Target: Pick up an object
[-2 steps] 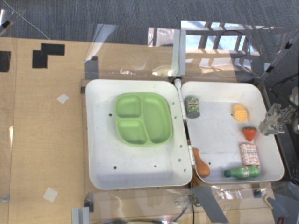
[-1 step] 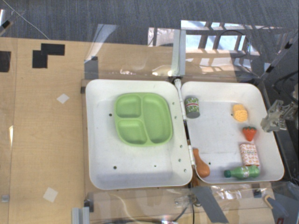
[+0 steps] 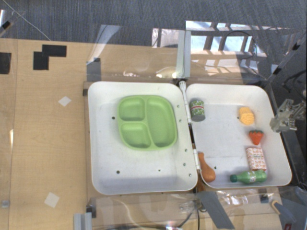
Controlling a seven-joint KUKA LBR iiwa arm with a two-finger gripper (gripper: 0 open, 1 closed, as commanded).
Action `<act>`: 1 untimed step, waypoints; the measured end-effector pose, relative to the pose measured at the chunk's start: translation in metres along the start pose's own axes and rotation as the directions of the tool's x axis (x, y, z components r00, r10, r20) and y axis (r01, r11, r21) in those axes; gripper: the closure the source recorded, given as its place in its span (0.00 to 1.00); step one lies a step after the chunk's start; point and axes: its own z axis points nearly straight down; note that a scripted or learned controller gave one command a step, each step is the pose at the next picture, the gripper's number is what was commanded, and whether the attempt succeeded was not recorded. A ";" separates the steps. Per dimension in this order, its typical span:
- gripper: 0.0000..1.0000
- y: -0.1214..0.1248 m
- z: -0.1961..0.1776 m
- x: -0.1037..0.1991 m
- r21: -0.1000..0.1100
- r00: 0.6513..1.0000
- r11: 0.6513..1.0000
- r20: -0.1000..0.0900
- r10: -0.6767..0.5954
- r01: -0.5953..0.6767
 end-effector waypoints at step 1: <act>1.00 0.000 -0.012 -0.003 0.001 1.000 1.000 0.010 -0.001 0.001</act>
